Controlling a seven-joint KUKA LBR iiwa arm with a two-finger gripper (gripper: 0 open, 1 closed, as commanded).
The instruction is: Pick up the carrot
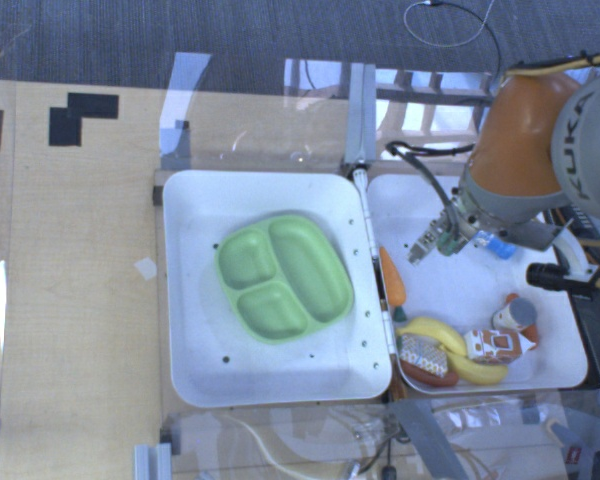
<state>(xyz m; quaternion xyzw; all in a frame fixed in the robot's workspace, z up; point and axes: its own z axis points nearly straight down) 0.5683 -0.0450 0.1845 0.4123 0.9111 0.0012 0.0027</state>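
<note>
The carrot (391,279) is a small orange piece lying along the left wall of the right bin (570,368), just above the banana. My gripper (432,242) hangs over the middle of that bin, up and to the right of the carrot and apart from it. Nothing shows between its fingertips. The arm's orange band and grey body cover the bin's upper right part.
A yellow banana (458,346), a brown patterned item (425,354) and an orange-and-white bottle (502,336) lie at the right bin's front. A blue object (500,246) sits by the wrist. The left bin (195,368) holds a green divided plate (283,278).
</note>
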